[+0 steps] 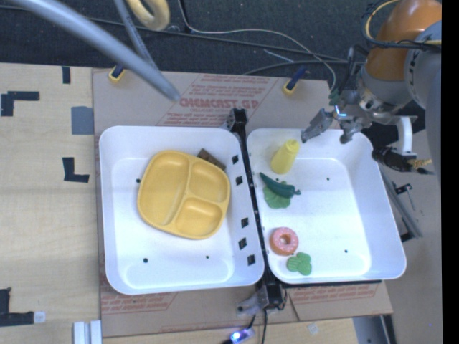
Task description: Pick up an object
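My pincer hangs wide and empty over the right bin. The yellow bottle nearby looks light, stiff, slippery; I'd grip its middle.

The right bin lay bare across its right half; a yellow bottle, green pepper, doughnut and green toy crowded its left edge.
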Controlling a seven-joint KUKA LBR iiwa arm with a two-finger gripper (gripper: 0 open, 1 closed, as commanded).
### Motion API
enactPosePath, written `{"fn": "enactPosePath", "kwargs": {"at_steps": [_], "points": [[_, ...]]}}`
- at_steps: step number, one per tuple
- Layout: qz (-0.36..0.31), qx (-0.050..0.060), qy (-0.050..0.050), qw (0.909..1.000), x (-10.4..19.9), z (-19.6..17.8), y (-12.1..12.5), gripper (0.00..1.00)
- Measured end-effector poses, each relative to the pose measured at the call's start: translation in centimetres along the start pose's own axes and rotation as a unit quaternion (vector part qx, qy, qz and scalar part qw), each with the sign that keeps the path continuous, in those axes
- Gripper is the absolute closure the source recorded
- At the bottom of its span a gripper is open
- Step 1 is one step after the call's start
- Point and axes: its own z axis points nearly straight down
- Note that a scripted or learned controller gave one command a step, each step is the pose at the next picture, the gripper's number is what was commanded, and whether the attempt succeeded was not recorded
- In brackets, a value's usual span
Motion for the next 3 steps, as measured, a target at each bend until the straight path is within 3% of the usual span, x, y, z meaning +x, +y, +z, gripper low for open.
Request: {"fn": "enactPosePath", "kwargs": {"at_steps": [1, 2, 3], "points": [[0.0, 0.0, 0.0, 1.0, 0.4, 4.18, -0.61, 0.0], [0.0, -0.009, -0.002, 1.0, 0.32, 4.15, -0.31, 0.0], [0.0, -0.008, -0.002, 1.0, 0.32, 4.28, -0.35, 0.0]]}}
